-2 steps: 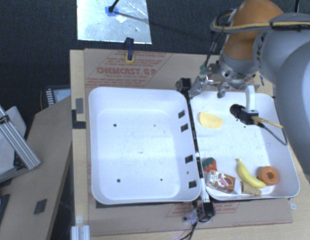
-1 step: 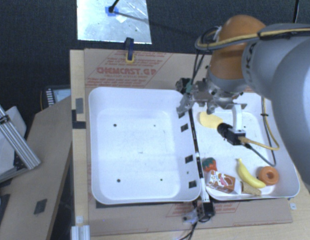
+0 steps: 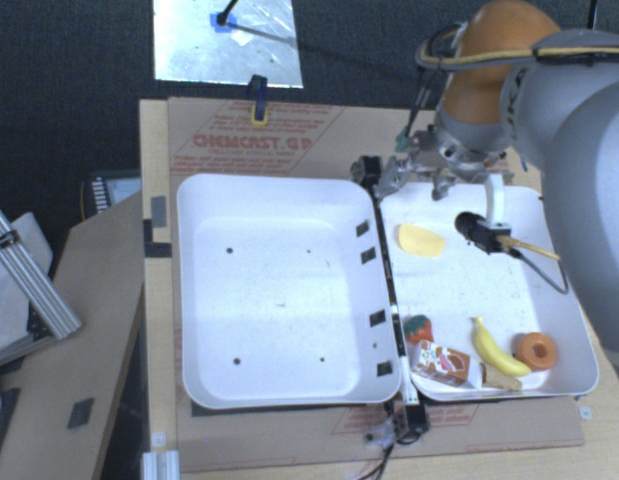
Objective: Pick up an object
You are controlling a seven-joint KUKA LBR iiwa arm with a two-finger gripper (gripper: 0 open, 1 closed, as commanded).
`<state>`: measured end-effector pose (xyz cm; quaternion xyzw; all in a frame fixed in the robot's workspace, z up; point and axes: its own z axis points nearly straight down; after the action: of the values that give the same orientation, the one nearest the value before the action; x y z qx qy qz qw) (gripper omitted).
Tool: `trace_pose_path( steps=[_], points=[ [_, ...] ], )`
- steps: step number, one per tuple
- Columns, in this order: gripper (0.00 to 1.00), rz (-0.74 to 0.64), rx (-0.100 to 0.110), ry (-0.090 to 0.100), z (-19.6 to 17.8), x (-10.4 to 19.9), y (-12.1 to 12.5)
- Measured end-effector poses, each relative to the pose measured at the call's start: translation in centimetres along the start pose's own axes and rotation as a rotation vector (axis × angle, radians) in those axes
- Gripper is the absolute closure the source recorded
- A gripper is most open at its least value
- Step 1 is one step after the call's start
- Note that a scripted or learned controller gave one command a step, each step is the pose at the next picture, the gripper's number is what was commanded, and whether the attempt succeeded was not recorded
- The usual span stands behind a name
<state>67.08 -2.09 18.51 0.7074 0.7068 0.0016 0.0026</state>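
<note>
The gripper (image 3: 421, 176) hangs over the far edge of the right bin (image 3: 494, 293), close to the divide with the left bin (image 3: 279, 303). Whether it is open or closed cannot be made out from this slant.

The closest candidate is the pale yellow slice (image 3: 421, 240), which lies flat on the bin floor just in front of the gripper and well apart from everything else. It is probably the object to go for. To do this well, the arm should centre over the slice before descending and come straight down. It should close across the slice's narrower span (the piece looks thin and low, so a shallow descent would likely close on air). The bin wall and the central rim are near on that side, so the approach needs to stay inside them.

The slice is soft butter-yellow and roughly oval with one flatter edge. It looks matte and casts almost no shadow, which suggests it has little height to grip.

The other items cluster at the near end of the right bin: a banana (image 3: 489, 346), an orange ring (image 3: 536, 350), a red-and-green piece (image 3: 419, 328) and a printed packet (image 3: 444, 365). These sit close together, some of them touching, and would be harder to single out.
</note>
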Motion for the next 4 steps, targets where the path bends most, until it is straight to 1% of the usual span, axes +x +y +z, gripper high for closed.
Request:
trace_pose_path(
  steps=[1,2,3,4],
  points=[
    [0.0,-0.012,0.01,0.004,0.1,9.3,-8.7],
    [1.0,-0.005,0.003,0.002,-1.1,8.7,-8.2],
    [1.0,-0.008,-0.007,0.002,-8.6,10.5,-1.2],
    [1.0,-0.01,0.012,0.003,-0.4,15.5,-4.2]
  ],
)
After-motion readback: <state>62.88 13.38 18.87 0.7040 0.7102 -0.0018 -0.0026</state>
